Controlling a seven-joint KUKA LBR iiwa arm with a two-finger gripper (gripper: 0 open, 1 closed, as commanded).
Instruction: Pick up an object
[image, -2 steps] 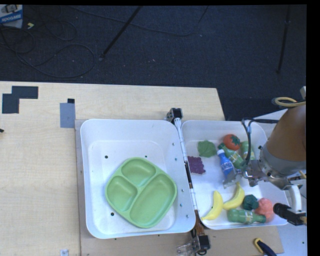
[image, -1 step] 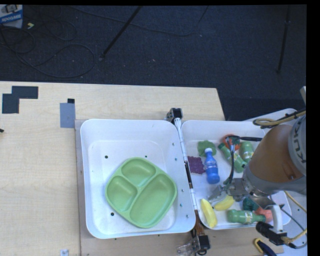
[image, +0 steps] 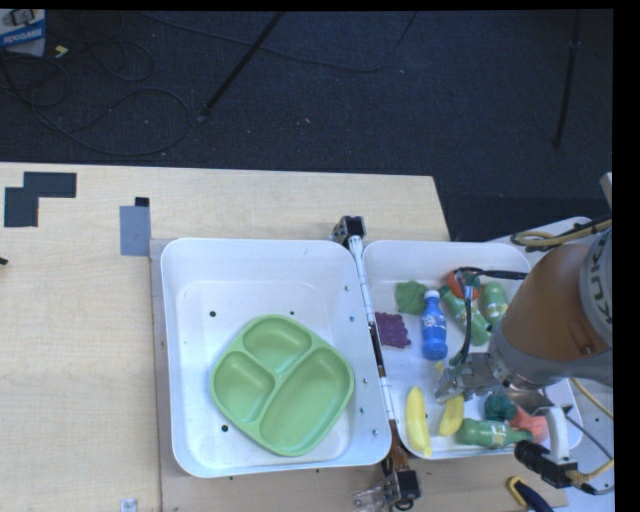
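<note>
the gripper (image: 462, 380) hangs low in the right bin (image: 420, 262), just above a yellow banana (image: 416, 421) by the bin's near-left corner. a blue bottle (image: 433, 326) lies beyond it; whether it grips anything, i cannot tell.

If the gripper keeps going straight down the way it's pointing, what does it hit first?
Probably the small yellow banana-shaped piece just below the gripper in the right white bin, or the bin floor beside it. Depth is hard to judge from this slanted view, so the longer yellow banana nearby is possible too.
</note>
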